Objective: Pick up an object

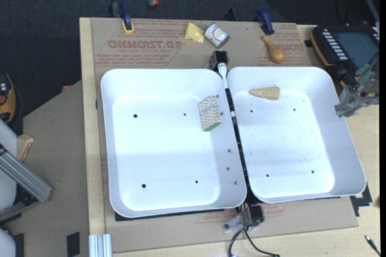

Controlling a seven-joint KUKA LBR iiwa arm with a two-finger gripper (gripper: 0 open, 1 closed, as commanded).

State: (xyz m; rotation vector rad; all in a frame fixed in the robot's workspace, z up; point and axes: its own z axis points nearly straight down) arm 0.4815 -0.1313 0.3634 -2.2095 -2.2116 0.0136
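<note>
Two white bins were set side by side on a brown board (151, 44) printed with red lettering, and the board was laid on the tabletop (368, 147). A small patterned carton (209, 113) was taken as the landmark. It was found inside the left bin (120, 147), in that bin's far right part, just beside the dark seam shared with the right bin (325, 159).

To the right of the carton, across the seam and slightly farther back, a tan wedge (265, 93) was seen lying flat in the right bin, near its far wall. Carton and wedge were well apart.

Behind the carton, outside the bins, a yellow scrap (194, 32) and a small white box (216, 35) were seen on the board, just beside each other. Farther right of these lay a wooden-handled tool (274, 49). Two blue clamps (126, 17) were fixed at the board's far edge, one back and left of the carton, the other back and right.

Far to the right of the carton, at the outer rim of the right bin, the grey jaws were seen, well apart from both the carton and the wedge. Whether they stood wide or narrow could not be told.
</note>
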